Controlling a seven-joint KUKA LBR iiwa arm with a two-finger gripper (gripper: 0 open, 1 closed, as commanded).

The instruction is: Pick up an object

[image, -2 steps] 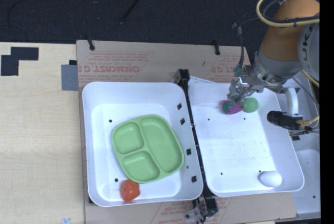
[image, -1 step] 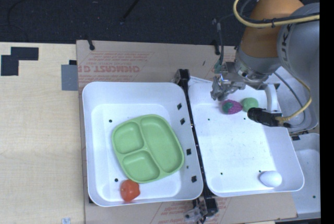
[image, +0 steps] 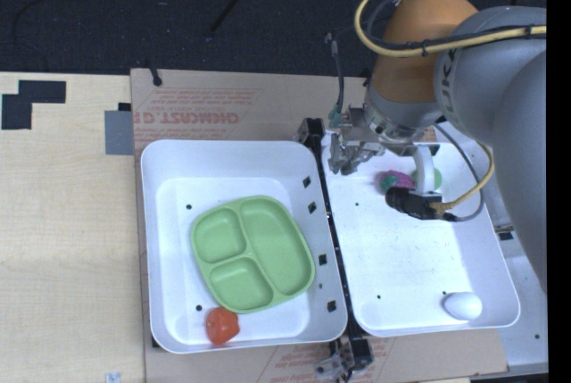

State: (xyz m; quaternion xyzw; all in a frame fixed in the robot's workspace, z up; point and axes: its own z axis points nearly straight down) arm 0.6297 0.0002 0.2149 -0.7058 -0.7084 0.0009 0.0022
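Cardboard [image: 205, 109] lay beneath two shallow white bins, and the green divided plate [image: 254, 252] in the left bin [image: 147, 194] served as the clearest marker for everything else. That plate had three compartments, all bare, and it sat tilted across the bin floor. A red-orange object [image: 222, 325] lay just beside the plate's near-left corner, close enough that I could not tell whether the two touched. The right bin [image: 401, 274] stood immediately right of the plate, beyond the dark clips joining the two bins. The arm [image: 419, 42], grey with its orange band, reached in well up and to the right of the plate, and the gripper [image: 346, 156] hung low over the right bin's far-left corner, up and right of the plate's far edge. Whether the tool was released or clenched could not be told from this slant, and nothing could be seen held in it. A small green and pink object [image: 391, 182] lay on the bin floor just right of the gripper, partly hidden by the wrist. A white egg-shaped object [image: 462, 305] rested far right of the plate, in the right bin's near-right corner, well apart from the gripper.
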